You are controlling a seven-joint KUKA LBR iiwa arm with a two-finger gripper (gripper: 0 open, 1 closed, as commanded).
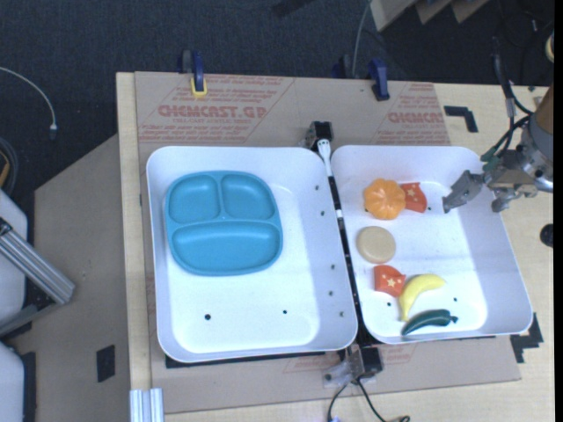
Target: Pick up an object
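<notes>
**Inspector:** From the overhead camera view, you have a brown board (290, 104) with red lettering, held by two blue clamps (195, 70) at its far edge. It lies on a pale wooden bench (84, 262), and dark carpet (132, 16) shows beyond. Two white bins stand side by side on the board, touching along a black hinge strip.

**Operator:** What is in them?

**Inspector:** Take the blue plate (224, 222) as your landmark. It is a single plate with three compartments and lies in the left bin (246, 332), toward that bin's far left. Everything else sits to the right of the plate, in the right bin (493, 271). Count six items there: one orange fruit (384, 199), one red piece (413, 198) touching the fruit on the side away from the plate, one tan round disc (376, 244) nearer the camera than the fruit, one red strawberry-like piece (389, 280) just below the disc, one yellow banana (420, 290) touching that piece, and one dark green pod (428, 321) nearest the front rim.

**Operator:** And the arm?

**Inspector:** You have one gripper (482, 192), far right of the plate, over the right bin's far right side. Its two grey fingers (459, 192) are spread apart with nothing between them. It stands apart from the red piece and the orange fruit, the nearest items.
</notes>
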